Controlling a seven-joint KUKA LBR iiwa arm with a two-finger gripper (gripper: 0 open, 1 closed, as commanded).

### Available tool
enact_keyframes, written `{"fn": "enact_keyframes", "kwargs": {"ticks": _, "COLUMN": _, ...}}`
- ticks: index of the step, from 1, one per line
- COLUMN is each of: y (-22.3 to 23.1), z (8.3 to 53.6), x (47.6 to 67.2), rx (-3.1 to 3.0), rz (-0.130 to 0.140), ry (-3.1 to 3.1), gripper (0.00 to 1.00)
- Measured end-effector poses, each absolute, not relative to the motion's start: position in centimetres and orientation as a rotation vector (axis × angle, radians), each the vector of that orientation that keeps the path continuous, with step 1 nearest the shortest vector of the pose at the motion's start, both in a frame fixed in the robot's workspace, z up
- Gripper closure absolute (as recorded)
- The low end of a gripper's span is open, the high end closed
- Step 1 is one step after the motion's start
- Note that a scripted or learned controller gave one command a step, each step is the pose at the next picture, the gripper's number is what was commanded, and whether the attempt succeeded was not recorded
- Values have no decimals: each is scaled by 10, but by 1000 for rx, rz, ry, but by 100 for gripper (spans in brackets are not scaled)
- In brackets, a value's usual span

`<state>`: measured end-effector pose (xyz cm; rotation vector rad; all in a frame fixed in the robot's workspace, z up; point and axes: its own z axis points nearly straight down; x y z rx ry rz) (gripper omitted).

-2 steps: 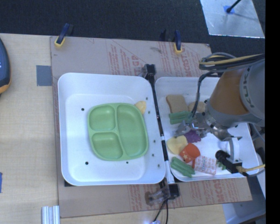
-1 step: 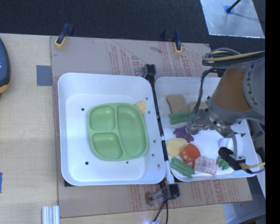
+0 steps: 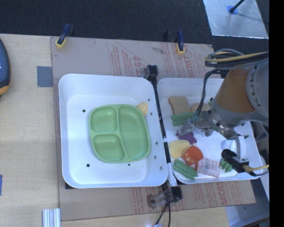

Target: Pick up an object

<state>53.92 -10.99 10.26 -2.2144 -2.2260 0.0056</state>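
Two shallow white bins sit side by side on the cardboard-covered bench, left bin [image 3: 71,126] and right bin [image 3: 164,86]. So the grey arm with the orange band [image 3: 236,96] comes in from the right and hangs over the right bin, wrist bent down so the gripper [image 3: 201,124] sits low among the clutter in the middle of that bin. Can't tell how the jaws stand, honestly, the metal wrist bits and cables cover them, and nothing is visibly pinched.

Stuff in the right bin: a tan toast-shaped toy slice [image 3: 179,104] toward the back, a dark green ridged piece [image 3: 181,119] just beside the gripper on its left, a small purple toy [image 3: 187,137] in front of that, then a yellow rounded piece [image 3: 178,149] touching a red tomato-like piece [image 3: 193,154]. Near the front edge lie a green pea-pod toy [image 3: 184,169] and a pinkish clear wrapper packet [image 3: 208,167].

Left bin holds a light green three-compartment plate [image 3: 119,133], lying flat, with a small pale yellow piece [image 3: 142,108] at its back right corner.
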Motion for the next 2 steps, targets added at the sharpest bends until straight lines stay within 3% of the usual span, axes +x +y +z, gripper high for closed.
{"fn": "enact_keyframes", "kwargs": {"ticks": 1, "y": -111, "z": 113, "x": 539, "rx": -2214, "rz": 7, "ry": -2226, "gripper": 100}}
{"fn": "enact_keyframes", "kwargs": {"ticks": 2, "y": -111, "z": 113, "x": 539, "rx": -2213, "rz": 8, "ry": -2227, "gripper": 0}}
